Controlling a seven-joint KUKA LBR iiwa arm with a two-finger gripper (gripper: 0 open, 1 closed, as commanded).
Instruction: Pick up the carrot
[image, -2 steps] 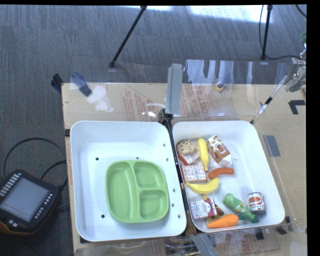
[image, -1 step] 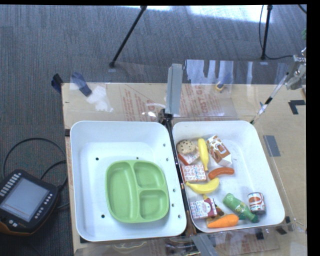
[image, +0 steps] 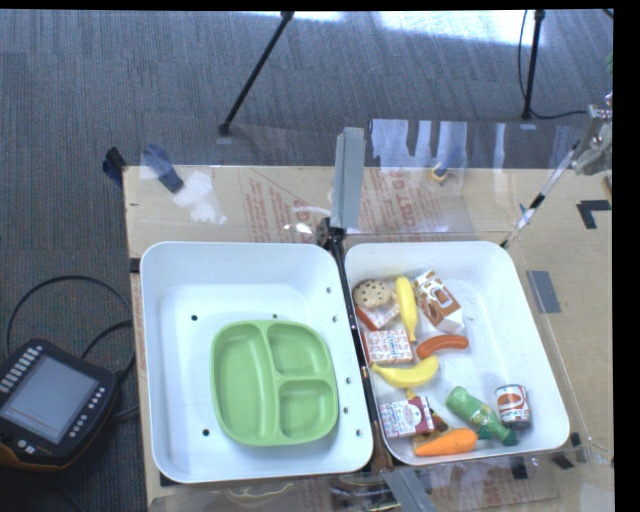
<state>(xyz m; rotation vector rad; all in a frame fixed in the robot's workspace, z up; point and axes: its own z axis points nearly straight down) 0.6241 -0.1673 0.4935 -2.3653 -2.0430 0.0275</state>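
**Carrot pick: not yet begun**

- The orange toy carrot with green top (image: 447, 442) lies flat in the right-hand shallow white bin (image: 500, 262), close against its near wall. Nothing grips it.
- Neighbours: the green plastic bottle (image: 479, 414) is just beside it on the far side, and the small red-and-white carton (image: 405, 416) is near its blunt end. The red-labelled tin can (image: 512, 405) stands near the bottle.
- The left-hand white bin (image: 175, 275) carries a green divided plate (image: 272, 380).
- Grip state: cannot tell.
- Judgement: approach, grasp and lift all remain. The crowding bottle and near wall could hamper a clean grasp.
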